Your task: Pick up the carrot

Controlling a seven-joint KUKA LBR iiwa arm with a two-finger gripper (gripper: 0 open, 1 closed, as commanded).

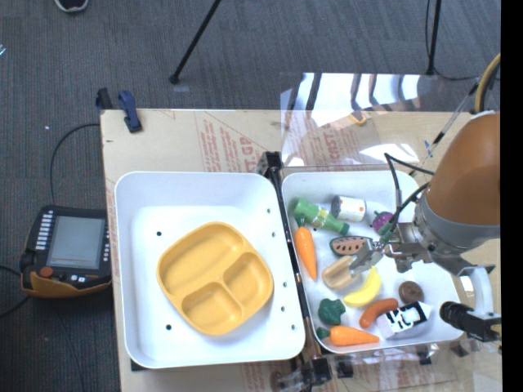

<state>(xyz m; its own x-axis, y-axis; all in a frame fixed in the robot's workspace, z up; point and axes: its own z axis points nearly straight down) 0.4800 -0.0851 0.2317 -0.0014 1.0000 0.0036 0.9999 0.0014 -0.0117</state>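
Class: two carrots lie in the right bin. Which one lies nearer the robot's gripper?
The upper carrot, upright by the bin's left wall, is nearer the gripper. The other carrot lies flat along the bottom edge.

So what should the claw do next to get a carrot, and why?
Probably slide left and lower: the claw hovers over the tan piece mid-bin, while the nearest carrot lies untouched by the right bin's left wall. A second carrot lies near the front.
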